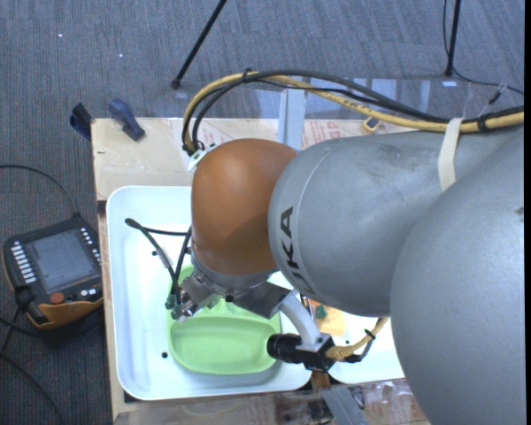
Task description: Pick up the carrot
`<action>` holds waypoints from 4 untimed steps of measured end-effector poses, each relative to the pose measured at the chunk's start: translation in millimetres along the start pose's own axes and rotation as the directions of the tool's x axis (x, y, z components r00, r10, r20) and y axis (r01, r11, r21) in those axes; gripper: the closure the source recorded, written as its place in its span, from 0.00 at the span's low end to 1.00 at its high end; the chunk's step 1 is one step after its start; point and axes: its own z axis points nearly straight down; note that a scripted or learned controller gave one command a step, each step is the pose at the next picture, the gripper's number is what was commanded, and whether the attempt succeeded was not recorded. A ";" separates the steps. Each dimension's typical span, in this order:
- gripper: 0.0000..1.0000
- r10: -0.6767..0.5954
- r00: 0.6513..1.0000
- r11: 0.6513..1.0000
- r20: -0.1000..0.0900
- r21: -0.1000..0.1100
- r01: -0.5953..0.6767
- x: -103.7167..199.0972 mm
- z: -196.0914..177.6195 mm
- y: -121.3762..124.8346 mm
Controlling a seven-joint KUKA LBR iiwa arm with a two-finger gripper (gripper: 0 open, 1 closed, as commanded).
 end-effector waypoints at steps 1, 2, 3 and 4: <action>1.00 0.107 0.994 0.994 0.002 0.010 -0.107 -81.8 -35.4 -56.5; 1.00 0.527 0.850 0.850 0.007 0.012 -0.527 -95.8 -51.5 -67.5; 1.00 0.525 0.851 0.851 0.010 0.022 -0.525 -95.7 -57.8 -67.4; 1.00 0.879 0.477 0.477 0.014 0.008 -0.879 -35.7 -55.4 -24.0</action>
